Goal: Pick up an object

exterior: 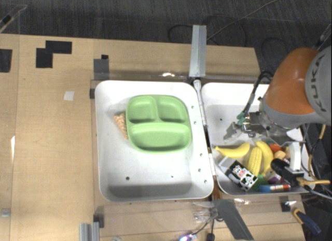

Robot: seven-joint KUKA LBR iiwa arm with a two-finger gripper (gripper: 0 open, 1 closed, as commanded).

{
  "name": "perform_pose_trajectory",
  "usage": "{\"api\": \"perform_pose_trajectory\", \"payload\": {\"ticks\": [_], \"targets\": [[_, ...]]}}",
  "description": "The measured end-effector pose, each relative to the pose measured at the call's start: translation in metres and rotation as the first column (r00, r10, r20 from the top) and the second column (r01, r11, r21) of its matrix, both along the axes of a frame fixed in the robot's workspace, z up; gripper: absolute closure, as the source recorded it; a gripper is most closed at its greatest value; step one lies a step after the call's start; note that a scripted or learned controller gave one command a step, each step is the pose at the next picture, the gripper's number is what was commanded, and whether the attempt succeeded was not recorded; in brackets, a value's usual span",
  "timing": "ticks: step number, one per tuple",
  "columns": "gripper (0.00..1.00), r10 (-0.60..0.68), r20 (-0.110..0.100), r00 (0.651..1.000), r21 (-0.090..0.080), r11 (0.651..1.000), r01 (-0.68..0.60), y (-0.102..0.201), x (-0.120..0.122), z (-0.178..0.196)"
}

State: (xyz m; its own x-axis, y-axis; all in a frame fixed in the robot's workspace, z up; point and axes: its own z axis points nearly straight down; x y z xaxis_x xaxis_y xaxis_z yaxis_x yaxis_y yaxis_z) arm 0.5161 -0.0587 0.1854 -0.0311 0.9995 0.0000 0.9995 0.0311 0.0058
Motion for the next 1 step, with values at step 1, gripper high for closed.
{"api": "perform_pose_trajectory", "payload": {"ticks": [1], "targets": [[0.0,0.12,0.004,0.993,-0.002,0.993,-0.12,-0.056,-0.0266,-0.0914]]}}
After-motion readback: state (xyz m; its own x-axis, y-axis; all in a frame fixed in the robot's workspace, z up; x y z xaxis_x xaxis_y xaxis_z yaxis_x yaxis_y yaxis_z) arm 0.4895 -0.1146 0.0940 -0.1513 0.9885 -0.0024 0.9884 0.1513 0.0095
